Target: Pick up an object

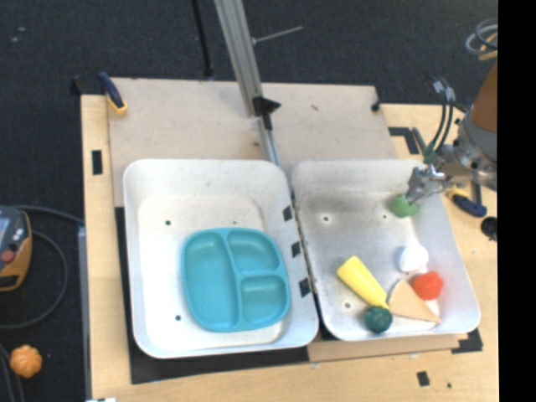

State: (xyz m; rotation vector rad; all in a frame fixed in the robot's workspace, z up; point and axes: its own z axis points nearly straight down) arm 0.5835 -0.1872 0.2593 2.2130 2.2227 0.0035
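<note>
Green ball [404, 207] sits at the tool [417, 188] tip — touching, fingers unclear.

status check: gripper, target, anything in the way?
Gripper low at right bin's far right rim, right over green ball; grasp not confirmed. White ball, red ball, yellow piece lie nearer, apart.

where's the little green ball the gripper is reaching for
In the camera view the green ball sits in the right bin, near its upper right edge, right under the gripper and above the white ball.
</note>
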